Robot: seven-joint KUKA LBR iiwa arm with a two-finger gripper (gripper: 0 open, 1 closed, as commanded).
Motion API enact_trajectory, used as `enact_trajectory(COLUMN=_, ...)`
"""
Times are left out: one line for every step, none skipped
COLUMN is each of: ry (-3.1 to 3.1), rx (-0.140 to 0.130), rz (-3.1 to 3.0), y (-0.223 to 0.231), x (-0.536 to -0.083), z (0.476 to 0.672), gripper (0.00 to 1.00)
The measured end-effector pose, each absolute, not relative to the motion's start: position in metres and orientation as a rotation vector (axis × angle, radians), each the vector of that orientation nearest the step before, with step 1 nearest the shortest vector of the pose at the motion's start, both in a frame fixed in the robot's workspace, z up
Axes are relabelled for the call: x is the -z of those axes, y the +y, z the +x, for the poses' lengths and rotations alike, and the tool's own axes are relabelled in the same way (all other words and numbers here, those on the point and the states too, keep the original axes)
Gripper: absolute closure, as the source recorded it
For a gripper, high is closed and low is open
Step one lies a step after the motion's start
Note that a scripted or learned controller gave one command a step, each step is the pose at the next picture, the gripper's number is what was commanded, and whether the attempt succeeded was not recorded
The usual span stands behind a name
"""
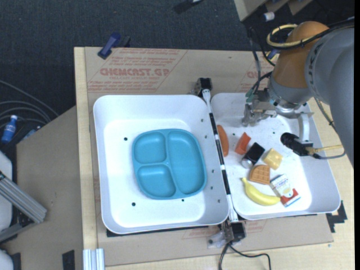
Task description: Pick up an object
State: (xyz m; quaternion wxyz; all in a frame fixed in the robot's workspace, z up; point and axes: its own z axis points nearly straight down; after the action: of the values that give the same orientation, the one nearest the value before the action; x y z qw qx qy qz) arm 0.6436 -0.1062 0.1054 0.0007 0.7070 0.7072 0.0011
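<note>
Low in the frame, a yellow plastic banana [261,194] lies in the right-hand shallow white bin [325,191], curved along the bin's lower edge. Just beside its right end sits a small white and red carton [285,188]. A tan waffle-patterned wedge [260,174] sits just above the banana, and a pale yellow block [273,158] lies close to the wedge's upper right. Left of that block is a small black and silver object [253,153], with a red-orange chunk [242,143] just above it. An orange carrot-shaped piece [223,139] lies along the bin's left wall.

The gripper [254,114] is in the upper part of the same bin, over bare white floor. It is apart from the red-orange chunk and the carrot-shaped piece below it. Nothing shows in its grasp. Whether it is spread or closed cannot be told from this angle. The grey arm with its orange band [292,61] reaches in from the upper right of the frame.

The left-hand shallow white bin [102,129] holds a light blue plastic plate with three compartments [169,163], lying flat near its middle. Both bins rest on a tan printed tabletop [140,75]. A small dark blue object [108,45] lies at the tabletop's upper left edge.
</note>
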Motion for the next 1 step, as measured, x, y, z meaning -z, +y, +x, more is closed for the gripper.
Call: enact_trajectory(ry=2.221, rx=-0.003, rz=2.221, y=-0.1063, x=-0.1051, z=0.6434, gripper=0.00)
